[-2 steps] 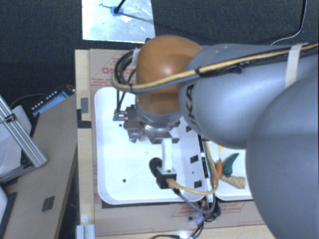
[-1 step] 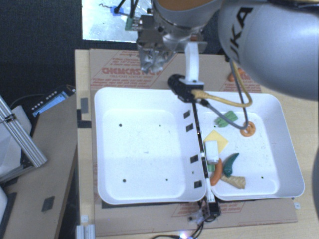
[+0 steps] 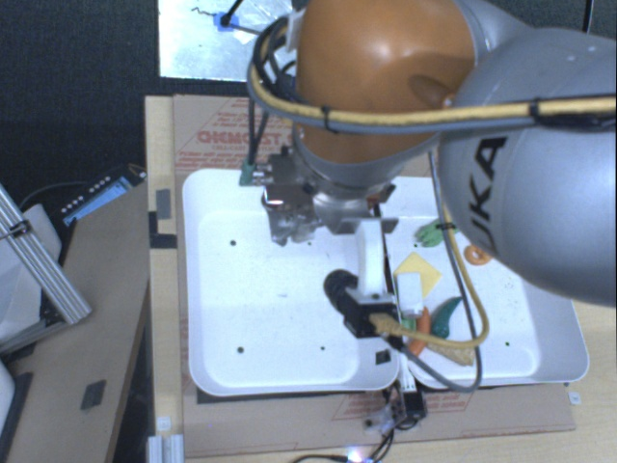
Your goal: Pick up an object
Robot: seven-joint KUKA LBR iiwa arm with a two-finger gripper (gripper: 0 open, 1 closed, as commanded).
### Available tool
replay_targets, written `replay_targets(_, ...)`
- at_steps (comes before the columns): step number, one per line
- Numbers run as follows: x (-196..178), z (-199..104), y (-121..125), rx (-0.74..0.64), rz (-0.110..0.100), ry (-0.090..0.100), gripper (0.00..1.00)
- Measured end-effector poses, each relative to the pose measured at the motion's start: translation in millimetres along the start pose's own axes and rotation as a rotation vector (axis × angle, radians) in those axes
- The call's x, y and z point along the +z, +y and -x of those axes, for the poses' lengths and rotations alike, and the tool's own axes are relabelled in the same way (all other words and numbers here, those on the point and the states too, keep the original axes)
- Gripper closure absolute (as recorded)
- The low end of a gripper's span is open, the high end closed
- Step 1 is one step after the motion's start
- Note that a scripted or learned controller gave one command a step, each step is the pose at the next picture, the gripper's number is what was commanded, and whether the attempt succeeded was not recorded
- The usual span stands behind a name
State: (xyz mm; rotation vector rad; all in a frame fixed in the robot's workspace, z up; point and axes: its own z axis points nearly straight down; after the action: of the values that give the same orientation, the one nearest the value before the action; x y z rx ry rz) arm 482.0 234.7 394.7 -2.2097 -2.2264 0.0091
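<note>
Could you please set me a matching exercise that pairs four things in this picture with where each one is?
Things
1. gripper
2. yellow square
3. orange ring
4. teal toy

Places
A. in the right bin, closest of these to its front rim
B. above the left bin
C. in the right bin, right at the edge of the grey arm as the camera sees it
D. in the right bin, just in front of the green toy

Pairs: 1-B, 2-D, 3-C, 4-A
</note>
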Motion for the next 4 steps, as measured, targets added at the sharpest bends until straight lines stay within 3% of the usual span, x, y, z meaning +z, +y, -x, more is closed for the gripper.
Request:
replay_targets(1, 53, 10, 5, 0.007, 0.004, -0.001, 1.00)
replay_targets(2, 143, 0, 4, 0.006, -0.001, -0.003, 1.00)
replay_targets(3, 108, 1, 59, 0.008, 0.014, 0.003, 1.00)
replay_targets(4, 77, 6, 103, 0.008, 0.015, 0.003, 1.00)
